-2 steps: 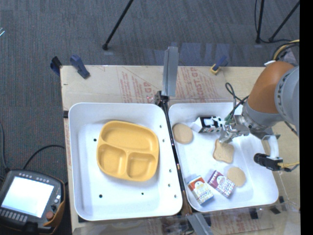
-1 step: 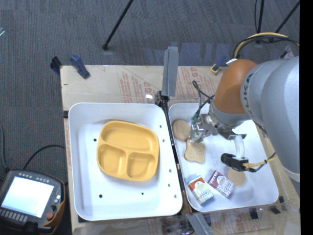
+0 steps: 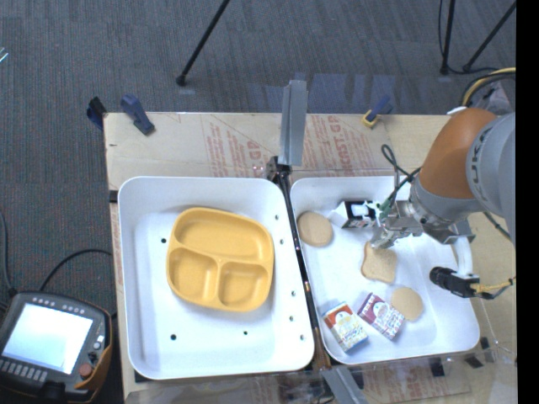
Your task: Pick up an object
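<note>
My gripper (image 3: 381,237) hangs low in the right bin (image 3: 446,343), right over the top edge of a tan toast slice (image 3: 380,266). A small black and white item (image 3: 357,211) lies just behind the gripper to the left. A round tan biscuit (image 3: 315,228) sits near the bin's left wall. Another round biscuit (image 3: 408,302) lies toward the front right. Two small printed boxes, one red and white (image 3: 346,326) and one purple (image 3: 381,316), lie side by side at the front.
A yellow divided plate (image 3: 221,257) lies in the left bin (image 3: 139,310). A grey upright post (image 3: 293,129) stands behind the wall between the bins. Tripod legs stand on the carpet beyond, and a teach pendant (image 3: 52,339) lies at the lower left.
</note>
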### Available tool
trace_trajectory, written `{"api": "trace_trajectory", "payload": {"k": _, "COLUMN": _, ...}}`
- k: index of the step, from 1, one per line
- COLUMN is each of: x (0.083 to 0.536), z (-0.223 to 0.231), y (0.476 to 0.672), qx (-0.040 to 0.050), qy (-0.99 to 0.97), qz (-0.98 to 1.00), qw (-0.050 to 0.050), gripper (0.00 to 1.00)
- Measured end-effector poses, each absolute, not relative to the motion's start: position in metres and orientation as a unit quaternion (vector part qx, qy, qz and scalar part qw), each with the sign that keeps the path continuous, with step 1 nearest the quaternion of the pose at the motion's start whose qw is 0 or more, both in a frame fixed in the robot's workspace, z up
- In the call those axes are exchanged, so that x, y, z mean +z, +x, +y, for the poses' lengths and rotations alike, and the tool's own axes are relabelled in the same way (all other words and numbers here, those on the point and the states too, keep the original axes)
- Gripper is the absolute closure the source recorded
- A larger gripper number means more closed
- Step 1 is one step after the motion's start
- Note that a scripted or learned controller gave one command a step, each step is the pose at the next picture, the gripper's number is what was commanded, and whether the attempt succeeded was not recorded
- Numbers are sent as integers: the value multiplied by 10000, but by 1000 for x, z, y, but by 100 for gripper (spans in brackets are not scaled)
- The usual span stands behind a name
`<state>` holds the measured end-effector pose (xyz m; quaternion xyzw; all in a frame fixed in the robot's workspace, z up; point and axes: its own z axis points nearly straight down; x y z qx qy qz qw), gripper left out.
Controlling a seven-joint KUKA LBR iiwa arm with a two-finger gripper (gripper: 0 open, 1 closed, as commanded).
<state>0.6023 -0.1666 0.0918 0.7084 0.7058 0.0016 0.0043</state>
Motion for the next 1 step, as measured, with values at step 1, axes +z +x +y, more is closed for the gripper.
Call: {"api": "trace_trajectory", "payload": {"k": 1, "x": 92, "z": -215, "y": 562, "qx": 16, "qy": 7074, "qz": 7068, "qw": 33, "gripper": 100}}
